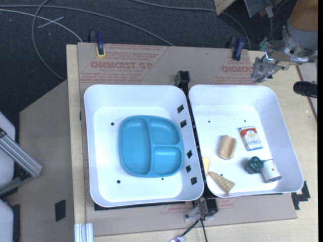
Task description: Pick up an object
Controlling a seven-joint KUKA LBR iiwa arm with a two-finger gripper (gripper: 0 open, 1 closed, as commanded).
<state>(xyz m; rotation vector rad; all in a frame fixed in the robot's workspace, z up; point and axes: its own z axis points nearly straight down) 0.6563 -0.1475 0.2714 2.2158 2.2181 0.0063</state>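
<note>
Camera view, looking down at a slant. My landmark is the black divider [185, 130] where the two white bins meet.

My gripper [262, 70] hangs above the bench, up and well to the right of the divider, just outside the far rim of the right bin [282, 130]. Nothing sits between my fingers. Whether they are spread or pressed together I cannot tell; the tip is small and blurred.

Left of the divider: the left bin [96, 135] holds a blue sectioned plate [150, 146], lying flat near the bin's middle, close beside the divider.

Right of the divider: four candidates.
- A tan cylinder [227, 147], nearest to the divider among the mid-bin things.
- A small red-and-white box [251, 138], just beside the cylinder, further right.
- A dark green piece touching a small can [264, 168], toward the near right corner. I cannot tell whether these are one thing or two.
- A waffle cone [220, 180] lying on its side against the near rim, just right of the divider.

Progress, as I judge it: nothing is picked up yet. Every object rests in a bin, and I am apart from all of them. Left to do: choose a target, travel in over the right bin, descend, close, lift. The tan cylinder stands apart from its neighbours and looks the easiest grab; the cone, against the rim, looks awkward.
</note>
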